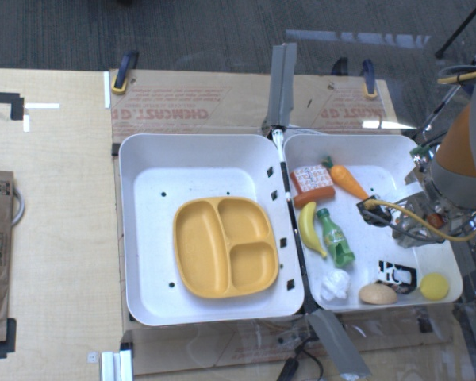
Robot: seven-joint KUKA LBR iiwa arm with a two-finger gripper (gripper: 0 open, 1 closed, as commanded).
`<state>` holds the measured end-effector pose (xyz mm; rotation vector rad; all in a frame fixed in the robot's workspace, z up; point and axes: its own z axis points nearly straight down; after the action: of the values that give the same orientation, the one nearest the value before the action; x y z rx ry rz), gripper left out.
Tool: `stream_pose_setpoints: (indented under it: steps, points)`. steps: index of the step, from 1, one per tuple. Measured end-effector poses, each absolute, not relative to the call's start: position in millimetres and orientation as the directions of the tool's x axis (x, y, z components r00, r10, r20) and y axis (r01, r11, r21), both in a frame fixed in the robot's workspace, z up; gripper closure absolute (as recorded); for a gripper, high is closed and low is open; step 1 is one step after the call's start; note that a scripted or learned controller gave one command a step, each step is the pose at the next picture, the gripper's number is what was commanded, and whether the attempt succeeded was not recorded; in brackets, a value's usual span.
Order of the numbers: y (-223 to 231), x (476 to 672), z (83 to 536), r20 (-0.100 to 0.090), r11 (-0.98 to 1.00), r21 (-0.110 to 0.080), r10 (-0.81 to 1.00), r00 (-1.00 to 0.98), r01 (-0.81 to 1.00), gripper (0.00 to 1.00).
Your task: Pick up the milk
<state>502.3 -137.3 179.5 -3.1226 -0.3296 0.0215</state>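
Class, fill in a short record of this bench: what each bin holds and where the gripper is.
left bin: yellow divided plate
right bin, far end: orange box, carrot
right bin, middle: banana beside green bottle
right bin, near end: white crumpled item, tan oval item, black-and-white carton, yellow ball
gripper: over the right bin's right side, beyond the carton
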Motion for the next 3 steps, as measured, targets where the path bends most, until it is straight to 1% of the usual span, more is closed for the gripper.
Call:
stream_pose_setpoints:
  steps: [1,2,3]
  points:
    - [-101,481.2,106,-0.006,-0.968,-0.002,0.25,0.968,0.25,1.0]
    - [-146,479.2,365,-0.007,-0.979,0.002,0.204,0.979,0.204,1.0]
    - [-146,479.1,365,-0.007,-0.979,0.001,0.204,0.979,0.204,0.0]
